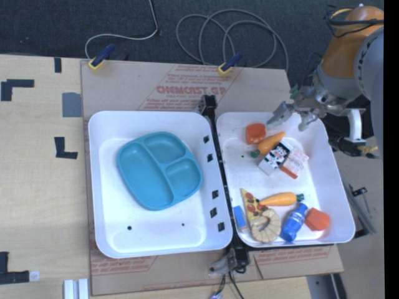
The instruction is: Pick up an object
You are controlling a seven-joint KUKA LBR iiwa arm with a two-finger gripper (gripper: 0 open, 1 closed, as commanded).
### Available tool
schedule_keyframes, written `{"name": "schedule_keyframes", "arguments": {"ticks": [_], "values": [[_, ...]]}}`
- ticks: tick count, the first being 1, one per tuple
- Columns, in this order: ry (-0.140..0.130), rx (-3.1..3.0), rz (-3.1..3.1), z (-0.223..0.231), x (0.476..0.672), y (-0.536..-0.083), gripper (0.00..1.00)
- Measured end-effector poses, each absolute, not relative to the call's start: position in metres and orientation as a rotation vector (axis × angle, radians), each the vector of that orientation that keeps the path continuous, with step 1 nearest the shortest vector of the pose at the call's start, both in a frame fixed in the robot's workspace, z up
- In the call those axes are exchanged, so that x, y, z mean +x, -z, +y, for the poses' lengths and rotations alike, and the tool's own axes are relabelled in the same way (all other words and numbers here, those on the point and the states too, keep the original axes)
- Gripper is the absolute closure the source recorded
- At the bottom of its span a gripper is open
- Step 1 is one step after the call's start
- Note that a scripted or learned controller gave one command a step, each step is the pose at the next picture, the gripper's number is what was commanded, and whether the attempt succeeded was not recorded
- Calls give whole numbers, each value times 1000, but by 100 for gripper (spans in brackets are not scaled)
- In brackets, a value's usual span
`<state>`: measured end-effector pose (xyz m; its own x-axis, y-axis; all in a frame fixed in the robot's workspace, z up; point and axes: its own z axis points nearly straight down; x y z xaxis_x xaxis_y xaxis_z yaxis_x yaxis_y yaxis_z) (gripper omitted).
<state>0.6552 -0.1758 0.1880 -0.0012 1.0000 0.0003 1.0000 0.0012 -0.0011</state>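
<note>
You were at the approach step: fingers spread open and empty above the right bin's far edge, needing to descend onto the carrot.

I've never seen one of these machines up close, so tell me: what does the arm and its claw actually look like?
The arm is a rounded, chunky limb in grey, with a broad orange band wrapped around it above the wrist. At its end sits a smaller grey metal gripper with two thin, light-coloured fingers that splay outwards. A dark cable loops beside the orange section.
</note>
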Motion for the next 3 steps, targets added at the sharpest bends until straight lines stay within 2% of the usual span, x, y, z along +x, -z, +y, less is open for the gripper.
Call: {"name": "schedule_keyframes", "arguments": {"ticks": [1, 2, 3], "values": [[0, -2221, -2225, -98, 669, -86, 0], [-1, -2221, -2228, -98, 669, -96, 100], [-2, -2221, -2228, -98, 669, -95, 0]]}}
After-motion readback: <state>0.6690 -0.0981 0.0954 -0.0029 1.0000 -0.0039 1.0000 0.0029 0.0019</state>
